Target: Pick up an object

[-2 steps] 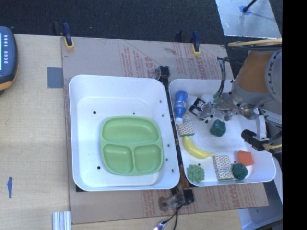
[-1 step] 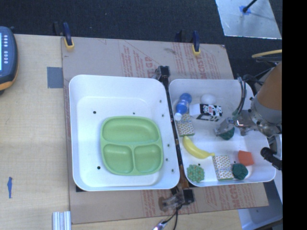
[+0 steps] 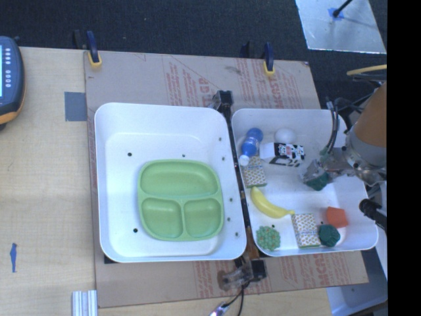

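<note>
Brown cardboard covers the wooden table point(image 3: 46, 196), clamped at the far edge, with dark carpet beyond. Two white bins sit side by side. The left bin point(image 3: 115, 176) holds a green divided plate point(image 3: 180, 200). The right bin point(image 3: 299, 122) holds a blue bottle point(image 3: 249, 145), a black-and-white cow toy point(image 3: 287, 153), a banana point(image 3: 268, 205), a green ball point(image 3: 268, 237), two patterned packets, an orange block point(image 3: 336, 216) and a dark green lump point(image 3: 329, 235). The hand point(image 3: 317, 176) hangs over the right bin's right side, near a small dark green thing at its tip; I cannot tell whether it is open or gripping. The orange block lies just below it.
</note>
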Robot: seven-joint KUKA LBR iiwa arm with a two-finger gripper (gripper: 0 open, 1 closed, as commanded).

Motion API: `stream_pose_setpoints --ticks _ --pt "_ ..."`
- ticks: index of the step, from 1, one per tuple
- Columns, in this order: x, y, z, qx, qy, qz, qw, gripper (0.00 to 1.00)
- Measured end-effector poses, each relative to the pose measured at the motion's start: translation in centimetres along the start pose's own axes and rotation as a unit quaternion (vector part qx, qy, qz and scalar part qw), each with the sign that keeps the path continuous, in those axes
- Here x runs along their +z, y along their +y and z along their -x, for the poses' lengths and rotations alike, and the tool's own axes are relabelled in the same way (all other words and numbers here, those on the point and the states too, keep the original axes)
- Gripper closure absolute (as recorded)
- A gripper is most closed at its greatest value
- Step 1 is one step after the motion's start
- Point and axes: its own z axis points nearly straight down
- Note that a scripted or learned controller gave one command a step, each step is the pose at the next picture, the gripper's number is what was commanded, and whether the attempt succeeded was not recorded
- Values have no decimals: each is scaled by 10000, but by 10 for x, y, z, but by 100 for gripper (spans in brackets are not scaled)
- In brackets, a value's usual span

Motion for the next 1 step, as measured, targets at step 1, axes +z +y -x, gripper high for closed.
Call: stream_pose_setpoints --ticks 1 --pt "-88 37 -42 -7 2 48 10000 100"
